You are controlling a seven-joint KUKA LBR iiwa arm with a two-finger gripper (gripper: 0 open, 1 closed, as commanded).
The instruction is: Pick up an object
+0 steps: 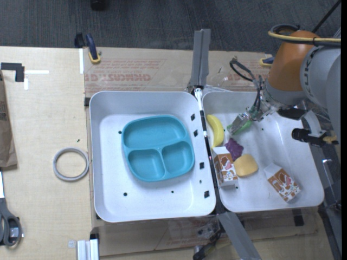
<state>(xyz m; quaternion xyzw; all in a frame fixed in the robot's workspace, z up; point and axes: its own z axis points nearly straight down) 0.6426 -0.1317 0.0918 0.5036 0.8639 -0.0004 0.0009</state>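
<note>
Fingers (250,114), state unclear, hover near right bin's (303,199) back edge above banana (216,130).

Green obj (239,125) lies tilted in right bin (303,196), by banana (216,130).

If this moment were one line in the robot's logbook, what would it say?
arm: over right bin | gripper: low near banana | also there: purple item, yellow piece, two cartons | left bin: blue divided tray
</note>
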